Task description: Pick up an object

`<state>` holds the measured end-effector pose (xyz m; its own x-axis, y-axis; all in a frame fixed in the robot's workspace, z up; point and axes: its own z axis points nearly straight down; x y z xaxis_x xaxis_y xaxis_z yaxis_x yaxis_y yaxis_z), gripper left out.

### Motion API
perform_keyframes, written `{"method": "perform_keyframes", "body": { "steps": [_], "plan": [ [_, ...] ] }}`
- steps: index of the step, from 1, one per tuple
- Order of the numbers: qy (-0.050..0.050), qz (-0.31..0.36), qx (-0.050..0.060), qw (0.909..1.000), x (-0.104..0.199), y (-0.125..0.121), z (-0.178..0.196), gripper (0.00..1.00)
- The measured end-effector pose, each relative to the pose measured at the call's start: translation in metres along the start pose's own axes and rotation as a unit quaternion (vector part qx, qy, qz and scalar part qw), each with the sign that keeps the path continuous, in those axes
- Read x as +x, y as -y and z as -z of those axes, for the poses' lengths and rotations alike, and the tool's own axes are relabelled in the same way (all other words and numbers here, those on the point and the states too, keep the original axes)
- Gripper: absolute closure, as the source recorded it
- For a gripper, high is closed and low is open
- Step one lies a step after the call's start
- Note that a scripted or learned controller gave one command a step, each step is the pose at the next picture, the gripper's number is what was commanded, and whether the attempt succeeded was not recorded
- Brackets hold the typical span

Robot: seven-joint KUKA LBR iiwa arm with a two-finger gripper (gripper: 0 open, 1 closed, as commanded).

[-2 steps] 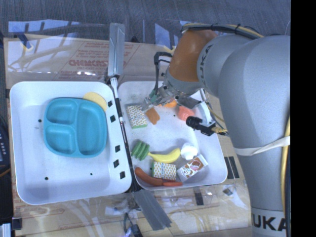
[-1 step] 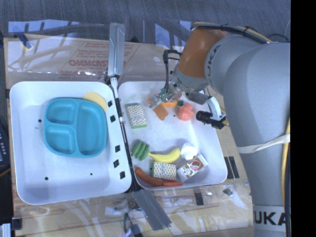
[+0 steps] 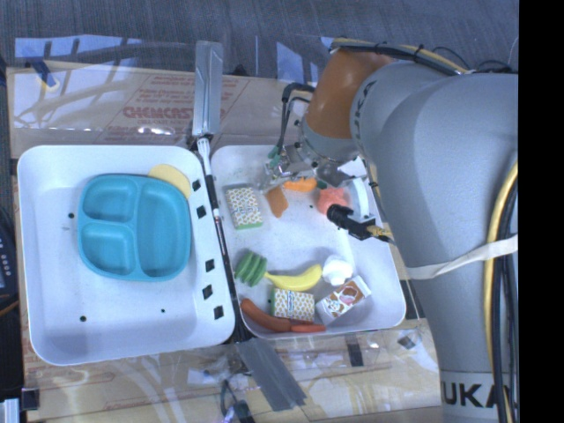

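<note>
The gripper [image 3: 286, 173] hangs low over the far end of the right bin [image 3: 385, 311], close to that bin's far wall; whether it is apart or closed cannot be told from here. Just beside it, toward the near side, lie a small orange-brown piece [image 3: 276, 201] and an orange piece [image 3: 300, 184], with a pink-red round thing [image 3: 334, 198] to their right near the right wall. A checkered green block [image 3: 244, 207] sits left of these, by the divider between the bins.

The middle of the right bin's floor is bare white. Crowded along its near wall are a green vegetable [image 3: 250, 268], a banana [image 3: 295, 278], a white round object [image 3: 337, 269], a small carton [image 3: 342, 300], a second checkered block [image 3: 293, 304] and a red sausage-like piece [image 3: 269, 317].

The left bin [image 3: 53, 324] holds a blue divided plate [image 3: 135, 226] with a yellow disc [image 3: 173, 179] at its far corner. Both bins rest on a cardboard-covered bench [image 3: 115, 104].
</note>
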<state>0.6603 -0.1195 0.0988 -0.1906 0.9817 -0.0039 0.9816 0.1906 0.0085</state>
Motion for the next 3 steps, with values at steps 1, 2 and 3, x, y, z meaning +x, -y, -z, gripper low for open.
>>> {"method": "perform_keyframes", "body": {
  "steps": [1,2,3],
  "plan": [
    [-0.001,0.109,0.003,0.994,-0.007,0.003,0.145,1.0],
    [-0.003,0.122,0.006,0.9925,0.029,-0.003,0.137,1.0],
    [-0.004,0.183,0.006,0.9831,0.08,-0.013,0.13,1.0]
  ]
}}
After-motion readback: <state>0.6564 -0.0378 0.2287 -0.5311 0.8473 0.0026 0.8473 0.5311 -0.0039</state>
